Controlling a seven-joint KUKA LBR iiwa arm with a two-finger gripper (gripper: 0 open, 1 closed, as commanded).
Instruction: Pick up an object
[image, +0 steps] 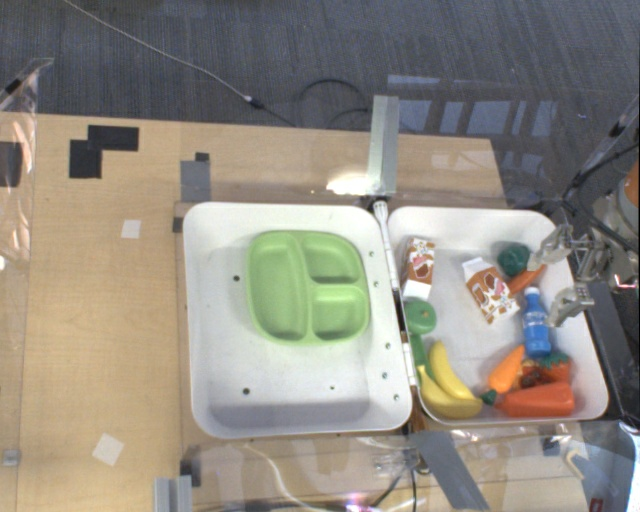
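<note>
Wood bench (100, 330), 2 white bins (215, 400), grey carpet (300, 50) behind.

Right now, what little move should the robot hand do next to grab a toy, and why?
Probably lower a little over the blue bottle. The gripper sits at the right bin's right edge with open fingers and nothing between them, and the bottle lies just left of the lower finger, the closest toy, with the carrot near the upper one.
</note>
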